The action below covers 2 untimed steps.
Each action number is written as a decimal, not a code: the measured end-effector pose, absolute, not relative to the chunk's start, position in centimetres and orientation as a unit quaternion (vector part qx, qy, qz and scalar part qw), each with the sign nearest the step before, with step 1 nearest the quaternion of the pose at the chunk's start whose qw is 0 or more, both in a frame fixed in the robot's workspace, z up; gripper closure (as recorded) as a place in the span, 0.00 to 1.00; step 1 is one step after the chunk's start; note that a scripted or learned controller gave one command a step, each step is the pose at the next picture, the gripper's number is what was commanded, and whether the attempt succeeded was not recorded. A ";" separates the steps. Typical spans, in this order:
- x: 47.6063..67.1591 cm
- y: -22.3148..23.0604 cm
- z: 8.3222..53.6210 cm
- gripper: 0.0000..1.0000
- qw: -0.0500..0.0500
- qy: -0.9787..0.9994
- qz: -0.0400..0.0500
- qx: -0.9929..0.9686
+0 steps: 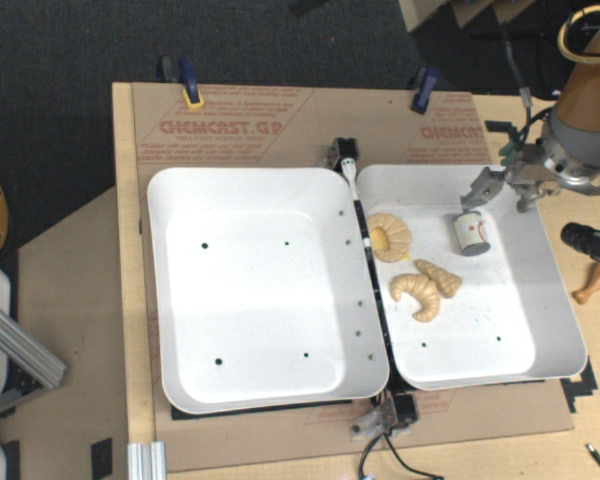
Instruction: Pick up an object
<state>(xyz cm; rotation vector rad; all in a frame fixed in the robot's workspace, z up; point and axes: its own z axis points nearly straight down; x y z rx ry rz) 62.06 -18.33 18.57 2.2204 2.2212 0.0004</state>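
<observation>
Dark carpet surrounds the bench, where the right white plastic bin (540,358) holds a small white cylindrical cup (471,232), a tan croissant (425,290) and a round bun (388,237). The gripper (500,188) hovers just above the cup; I cannot tell how its jaws stand. A slanted descent could tip the cup and roll it away.

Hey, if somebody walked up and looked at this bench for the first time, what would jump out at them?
Probably the tan pastry-like pieces, a croissant and a round bun, clustered against the left wall of the right bin. Just right of the bun lies a small white cylinder, with the gripper hanging above it at the bin's far right corner. The left bin shows bare white floor with a few dark dots.
</observation>
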 end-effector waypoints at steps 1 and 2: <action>66.8 -10.0 7.9 0.00 -0.002 0.710 0.000 0.704; 66.9 -2.3 21.7 0.00 0.004 0.710 0.006 0.704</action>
